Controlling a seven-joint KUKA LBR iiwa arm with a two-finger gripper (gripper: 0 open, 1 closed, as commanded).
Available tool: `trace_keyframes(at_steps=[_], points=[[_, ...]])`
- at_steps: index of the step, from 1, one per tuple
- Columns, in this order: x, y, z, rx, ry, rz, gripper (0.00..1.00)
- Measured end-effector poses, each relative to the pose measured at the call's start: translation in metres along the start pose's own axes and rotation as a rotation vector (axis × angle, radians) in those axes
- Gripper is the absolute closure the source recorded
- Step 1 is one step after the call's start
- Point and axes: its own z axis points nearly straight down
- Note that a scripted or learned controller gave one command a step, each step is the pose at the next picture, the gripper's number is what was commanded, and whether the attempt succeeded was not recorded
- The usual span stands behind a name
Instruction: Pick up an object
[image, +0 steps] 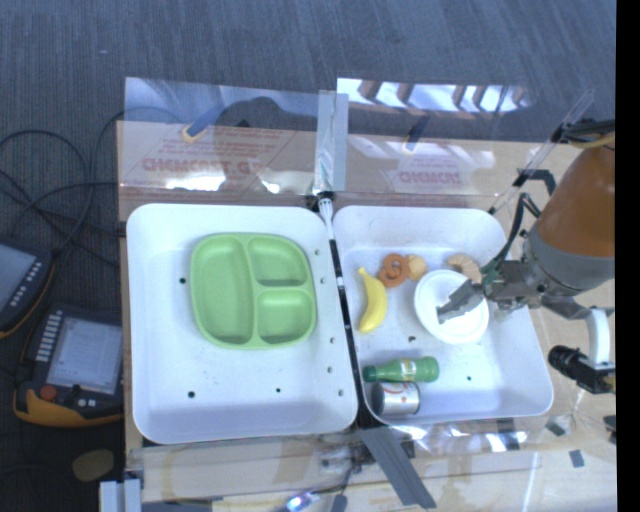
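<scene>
The claw (458, 303) hangs spread open over the white bowl (449, 305) in the right bin (520, 385), a light, stiff, likely slick thing best pinched across its thin rim.

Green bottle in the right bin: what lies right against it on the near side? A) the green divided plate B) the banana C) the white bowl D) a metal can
D: the green bottle lies on its side near the right bin's front wall, with a metal can directly beside it on the near side; the banana sits farther back, apart.
</scene>
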Motion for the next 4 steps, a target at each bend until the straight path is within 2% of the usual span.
trace_keyframes(at_steps=[1,2,3,4], points=[[0.019,0.036,0.041,0.0,-0.001,0.015,0.0],[0.031,0.064,0.065,-0.037,-0.009,0.086,0.0],[0.049,0.158,0.118,-0.011,-0.005,0.281,0.0],[0.046,0.112,0.117,-0.013,-0.005,-0.059,0.0]])
